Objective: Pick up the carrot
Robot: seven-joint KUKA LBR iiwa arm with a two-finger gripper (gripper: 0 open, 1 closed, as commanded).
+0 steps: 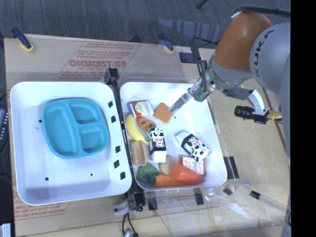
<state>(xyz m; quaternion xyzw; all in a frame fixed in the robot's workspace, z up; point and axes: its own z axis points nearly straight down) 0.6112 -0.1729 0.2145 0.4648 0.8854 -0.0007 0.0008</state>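
Note:
The carrot (167,181) is orange with a green leafy top (147,172). It lies along the front wall of the right bin (213,127), next to a red vegetable (187,174). My gripper (175,104) reaches down-left from the wrist over the back of that bin. Its tip is right beside a tan-orange square piece (162,112), far from the carrot. Whether the tip touches that piece is unclear.
The right bin also holds a banana (132,128), two cow-print cartons (157,143) (195,146), a hot dog bun (138,153), a small box (140,107) and a pink-wrapped item (192,165). The left bin (29,172) holds a blue divided tray (76,126).

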